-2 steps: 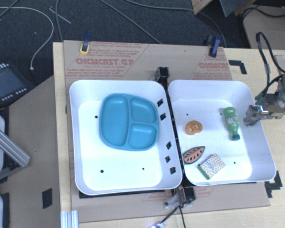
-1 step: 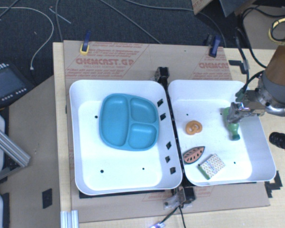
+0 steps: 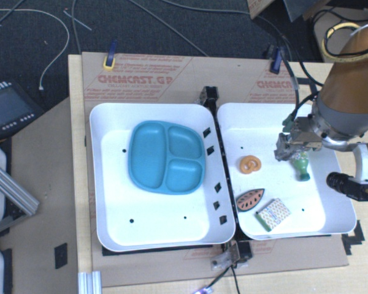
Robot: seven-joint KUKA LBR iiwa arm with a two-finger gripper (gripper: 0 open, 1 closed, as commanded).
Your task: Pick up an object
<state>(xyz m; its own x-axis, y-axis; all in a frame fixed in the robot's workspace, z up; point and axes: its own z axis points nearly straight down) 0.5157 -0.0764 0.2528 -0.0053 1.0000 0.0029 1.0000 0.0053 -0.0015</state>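
One arm (image 3: 346, 97) reaches down into the right bin (image 3: 331, 222), jaws clenched on a green bottle (image 3: 302, 166).

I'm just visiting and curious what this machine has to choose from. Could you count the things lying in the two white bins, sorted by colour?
Blue: 1, the divided plate in the left bin
Orange: 1, the swirl-shaped piece
Brown-orange: 1, the leaf-shaped piece
Green: 1, the small bottle-like object below the gripper
Green and white: 1, the patterned packet
Total: 5
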